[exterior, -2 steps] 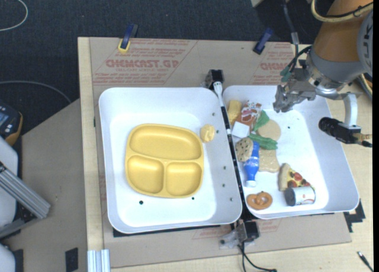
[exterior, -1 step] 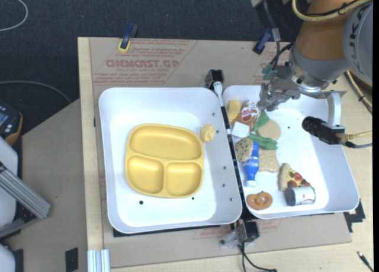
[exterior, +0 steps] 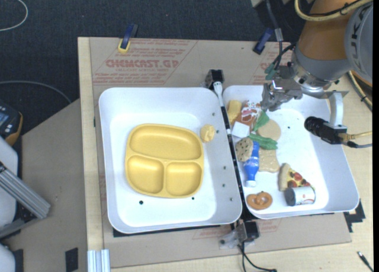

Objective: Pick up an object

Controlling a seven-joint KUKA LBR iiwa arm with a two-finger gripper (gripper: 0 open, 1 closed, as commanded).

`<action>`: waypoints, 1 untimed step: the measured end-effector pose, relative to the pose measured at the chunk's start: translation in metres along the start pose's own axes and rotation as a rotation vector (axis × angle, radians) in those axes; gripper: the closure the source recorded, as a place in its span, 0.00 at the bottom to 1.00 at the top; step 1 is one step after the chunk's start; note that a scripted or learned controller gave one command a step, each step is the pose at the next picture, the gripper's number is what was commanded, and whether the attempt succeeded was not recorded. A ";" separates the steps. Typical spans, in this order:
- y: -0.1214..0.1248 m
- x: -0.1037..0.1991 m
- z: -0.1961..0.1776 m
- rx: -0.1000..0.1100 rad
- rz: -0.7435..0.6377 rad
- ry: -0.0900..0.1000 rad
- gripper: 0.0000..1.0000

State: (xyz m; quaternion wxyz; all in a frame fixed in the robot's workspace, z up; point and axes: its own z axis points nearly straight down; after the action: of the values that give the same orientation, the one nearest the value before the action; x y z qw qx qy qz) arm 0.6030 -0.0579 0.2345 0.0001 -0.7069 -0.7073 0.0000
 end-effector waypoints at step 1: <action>-0.003 -0.004 0.001 0.002 0.001 0.000 1.00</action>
State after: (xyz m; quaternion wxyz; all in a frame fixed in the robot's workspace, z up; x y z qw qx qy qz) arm 0.5996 -0.0621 0.2332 0.0009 -0.7071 -0.7071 0.0005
